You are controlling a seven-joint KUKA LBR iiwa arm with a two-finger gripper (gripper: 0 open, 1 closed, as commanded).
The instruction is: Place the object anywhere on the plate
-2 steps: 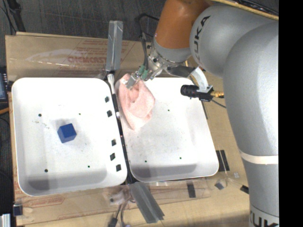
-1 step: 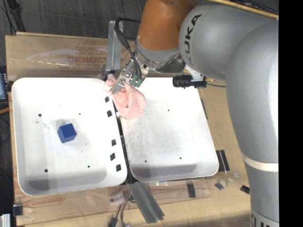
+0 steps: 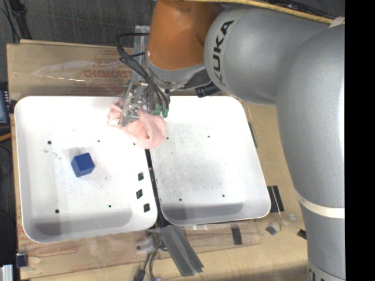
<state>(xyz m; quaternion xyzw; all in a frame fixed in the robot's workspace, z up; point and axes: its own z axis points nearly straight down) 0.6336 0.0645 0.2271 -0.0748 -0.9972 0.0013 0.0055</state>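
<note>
Pink cloth [image 3: 147, 129] hangs pinched in your tool [image 3: 142, 105], over the seam between both bins. Blue cube [image 3: 82, 164] sits in the left bin [image 3: 35, 215].

The grey arm [image 3: 275, 45] bore the brand "KUKA" in dark letters, running down its rounded housing at the far right. Faded red print on the cardboard [image 3: 70, 69] beyond the left bin was unreadable.

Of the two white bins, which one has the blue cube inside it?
The left bin. The blue cube sits on its floor, while the right bin has none. The pink cloth hangs at the tool over the shared edge.
</note>
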